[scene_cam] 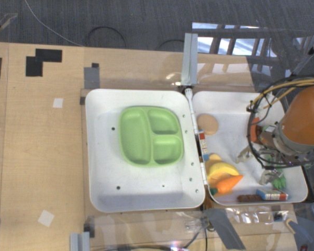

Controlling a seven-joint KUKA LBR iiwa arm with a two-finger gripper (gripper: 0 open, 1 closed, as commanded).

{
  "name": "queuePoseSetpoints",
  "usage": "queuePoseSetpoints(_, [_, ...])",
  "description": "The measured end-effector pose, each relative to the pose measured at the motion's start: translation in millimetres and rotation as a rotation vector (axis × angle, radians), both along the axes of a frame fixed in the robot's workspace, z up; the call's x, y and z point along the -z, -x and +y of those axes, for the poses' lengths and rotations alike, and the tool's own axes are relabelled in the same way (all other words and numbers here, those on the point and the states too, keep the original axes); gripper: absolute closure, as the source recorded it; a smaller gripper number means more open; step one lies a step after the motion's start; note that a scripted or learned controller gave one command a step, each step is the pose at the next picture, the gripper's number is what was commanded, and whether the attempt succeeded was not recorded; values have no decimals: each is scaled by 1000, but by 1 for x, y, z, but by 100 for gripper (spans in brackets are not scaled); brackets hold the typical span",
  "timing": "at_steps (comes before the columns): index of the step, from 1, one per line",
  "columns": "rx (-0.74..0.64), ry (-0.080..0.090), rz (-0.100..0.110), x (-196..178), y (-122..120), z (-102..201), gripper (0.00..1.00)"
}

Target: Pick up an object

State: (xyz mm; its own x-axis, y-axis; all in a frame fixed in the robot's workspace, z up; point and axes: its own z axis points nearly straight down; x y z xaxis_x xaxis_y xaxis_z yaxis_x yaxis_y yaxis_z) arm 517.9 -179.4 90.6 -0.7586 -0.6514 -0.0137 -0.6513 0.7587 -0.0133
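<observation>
Green object (278, 181) just beside gripper (267, 177), right bin (227, 111); grip state unclear.

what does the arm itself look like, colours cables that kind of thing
The arm enters from the right of the camera view. Its most visible part is a rounded orange band above the wrist. Black and yellow cables loop around it. Below sits the grey metal wrist and gripper, with thin dark wires.

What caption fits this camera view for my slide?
Robot arm over the right bin of toy food; green plate in the left bin.
</observation>
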Motion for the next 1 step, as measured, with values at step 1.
queuePoseSetpoints(1, [-122, 1, 2, 0, -10, -24, 0])
